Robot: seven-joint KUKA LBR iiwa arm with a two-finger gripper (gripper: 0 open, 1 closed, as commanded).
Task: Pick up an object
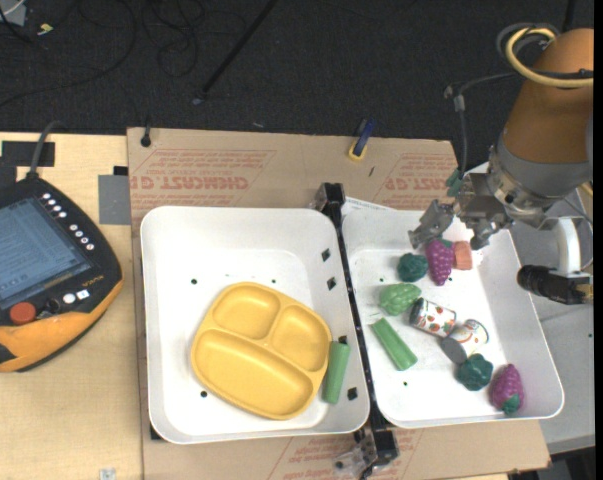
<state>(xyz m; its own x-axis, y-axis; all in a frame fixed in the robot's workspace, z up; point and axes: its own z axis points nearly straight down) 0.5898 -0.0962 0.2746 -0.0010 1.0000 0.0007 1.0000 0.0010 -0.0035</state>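
Observation:
My gripper (453, 230) hangs over the back of the right bin (541, 348), fingers spread open with nothing between them. Just below it lie a purple grape bunch (440, 260), a dark green piece (412, 266) and a small salmon block (464, 256). Further forward in that bin are a light green vegetable (399, 296), a green stick (392, 344), a white spotted can (433, 316), a dark green broccoli (473, 371) and a second grape bunch (506, 386).
The left bin (181, 258) holds a yellow divided plate (261, 348) and a green stick (335, 371) by its right wall. A teach pendant (36, 268) lies on the bench at far left. A black cylinder (551, 284) juts in at the right.

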